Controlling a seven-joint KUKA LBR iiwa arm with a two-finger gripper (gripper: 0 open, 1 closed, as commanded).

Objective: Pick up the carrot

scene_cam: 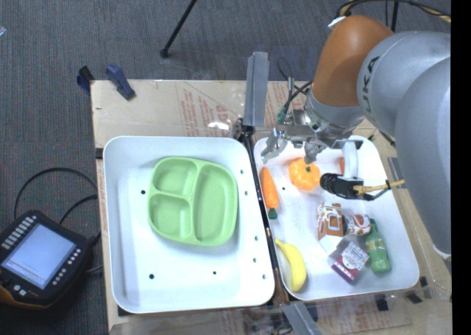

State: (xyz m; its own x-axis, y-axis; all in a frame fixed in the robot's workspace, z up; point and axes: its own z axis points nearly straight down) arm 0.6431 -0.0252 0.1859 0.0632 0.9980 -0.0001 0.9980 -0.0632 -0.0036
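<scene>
Nearest the camera, at the lower middle of the frame, a banana [293, 264] lies in the right bin [401, 252], with packets and a green bottle [378, 252] to its right. Above it, hugging the bin's left wall, lies the carrot [269, 189], orange with its green end pointing down the frame; its long axis runs nearly straight up and down the picture. Right of it sits an orange pepper [305, 174]. The hand [291, 148] hangs just above and right of the carrot's upper tip, fingers spread and grasping nothing. I judge it must shift down-left and turn to close across the carrot's narrow width. The left bin [125, 252] holds a green plate [194, 201].
</scene>
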